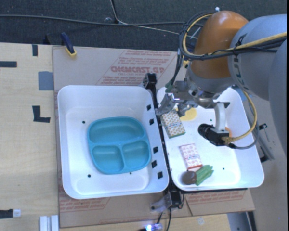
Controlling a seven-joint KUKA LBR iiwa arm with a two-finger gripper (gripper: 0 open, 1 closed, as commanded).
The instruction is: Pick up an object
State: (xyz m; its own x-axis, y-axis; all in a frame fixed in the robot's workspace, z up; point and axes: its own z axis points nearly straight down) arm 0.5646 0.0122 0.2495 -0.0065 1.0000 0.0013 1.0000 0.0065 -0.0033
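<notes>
We see the grey metal two-finger gripper (175, 105) low over the right white bin (248, 170), at its left wall, with a small patterned rectangular packet (173, 123) just below its tips; we cannot tell how the tool stands. Toward that bin's near edge lie a red-and-white box (190, 156), a green wrapper (204, 173) and a brown lump (188, 177).

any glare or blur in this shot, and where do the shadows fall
Camera view: soft overall, so print on the small box is unreadable; the white right bin is bright, nearly washed out; the left bin shows soft grey shading inside its walls; the orange band carries a mild highlight; the arm shades the area around the pincer.
</notes>
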